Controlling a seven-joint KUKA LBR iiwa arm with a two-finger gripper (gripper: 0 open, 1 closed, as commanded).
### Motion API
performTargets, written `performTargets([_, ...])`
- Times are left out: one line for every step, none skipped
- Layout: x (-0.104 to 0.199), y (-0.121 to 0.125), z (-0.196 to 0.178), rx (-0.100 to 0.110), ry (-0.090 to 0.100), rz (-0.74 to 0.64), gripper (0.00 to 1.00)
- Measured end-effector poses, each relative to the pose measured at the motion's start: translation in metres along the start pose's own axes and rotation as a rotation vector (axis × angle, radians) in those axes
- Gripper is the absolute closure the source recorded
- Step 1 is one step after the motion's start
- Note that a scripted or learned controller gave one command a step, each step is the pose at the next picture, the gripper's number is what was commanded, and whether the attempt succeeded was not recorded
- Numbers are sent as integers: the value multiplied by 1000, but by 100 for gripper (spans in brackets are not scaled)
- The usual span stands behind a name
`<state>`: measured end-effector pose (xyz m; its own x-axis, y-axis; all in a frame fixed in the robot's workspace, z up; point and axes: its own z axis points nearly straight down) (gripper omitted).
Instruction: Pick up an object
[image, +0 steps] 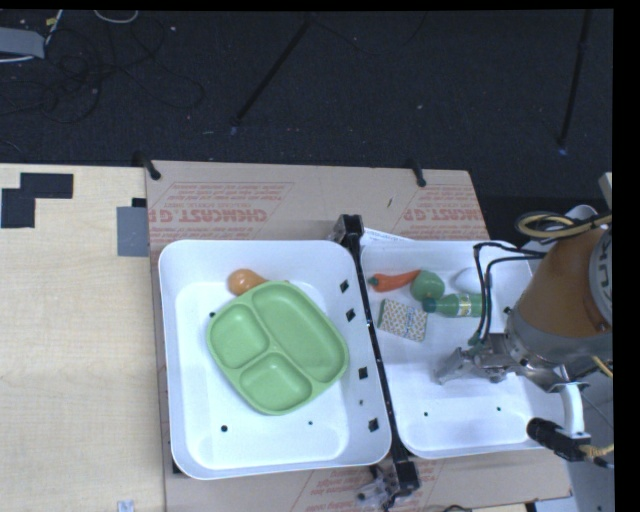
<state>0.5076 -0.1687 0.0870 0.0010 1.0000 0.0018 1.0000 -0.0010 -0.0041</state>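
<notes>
Gripper (452, 367) in right bin (440, 440), jaw state unclear. Bottle (450, 304) light, slick; grab mid-body.

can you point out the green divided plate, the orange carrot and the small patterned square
green divided plate (277, 346): camera view, left bin, on the ridge between its compartments
orange carrot (399, 280): camera view, right bin, mid-body
small patterned square (403, 320): camera view, right bin, its centre

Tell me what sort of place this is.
Likely a robot lab's grasping test bench: two white bins side by side on cardboard, toy items such as a green plate and carrot, and an arm reaching in.
</notes>
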Motion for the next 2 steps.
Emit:
performTargets([-2, 0, -11, -2, -2, 6, 100])
performTargets([-10, -4, -70, -6, -2, 5, 100])
